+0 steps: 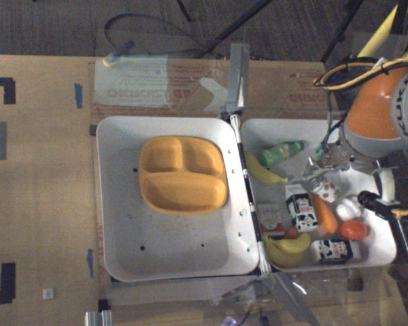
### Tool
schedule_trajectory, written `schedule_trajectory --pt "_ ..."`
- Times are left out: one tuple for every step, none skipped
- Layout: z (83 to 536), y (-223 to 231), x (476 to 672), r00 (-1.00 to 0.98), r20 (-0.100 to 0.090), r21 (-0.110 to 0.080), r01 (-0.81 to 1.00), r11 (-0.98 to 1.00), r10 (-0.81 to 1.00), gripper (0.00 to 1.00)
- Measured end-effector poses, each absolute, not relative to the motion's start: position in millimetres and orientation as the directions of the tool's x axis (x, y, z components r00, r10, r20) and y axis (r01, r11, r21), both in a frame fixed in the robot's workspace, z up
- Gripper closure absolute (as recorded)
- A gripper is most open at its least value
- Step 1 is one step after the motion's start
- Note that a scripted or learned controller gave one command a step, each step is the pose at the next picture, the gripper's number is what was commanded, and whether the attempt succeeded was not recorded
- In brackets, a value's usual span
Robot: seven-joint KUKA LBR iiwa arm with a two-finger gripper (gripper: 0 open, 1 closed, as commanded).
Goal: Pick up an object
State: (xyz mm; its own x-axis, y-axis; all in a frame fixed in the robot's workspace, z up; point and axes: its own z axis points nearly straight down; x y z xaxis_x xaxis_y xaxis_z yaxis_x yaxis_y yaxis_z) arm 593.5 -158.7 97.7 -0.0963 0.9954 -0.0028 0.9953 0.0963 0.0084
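- Camera view: the bench (pixel 41 202) carries two white bins side by side.
- The left bin (pixel 122 243) holds an orange divided plate (pixel 183 175), lying flat toward the bin's far half.
- The right bin (pixel 384 246) holds the clutter: a green bottle (pixel 283 152) near the far edge, a banana (pixel 262 170) just beside it, a small cow-print carton (pixel 301 211), a carrot (pixel 324 213), a tomato (pixel 353 230), a second banana (pixel 290 247) and another carton (pixel 334 250) along the near edge.
- The arm (pixel 377 111) reaches in from the right over the right bin.
- The end effector (pixel 319 178) hangs above the carrot's far end, near the carton; whether it is spread or pressed together cannot be told, and nothing is seen pinched in it.
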Motion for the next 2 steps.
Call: schedule_trajectory --pt "239 -164 595.9 0.277 -0.001 0.001 0.961 -0.277 0.961 1.00" --pt "210 -120 600.1 0.578 -0.002 -0.005 0.816 -0.578 0.816 1.00"
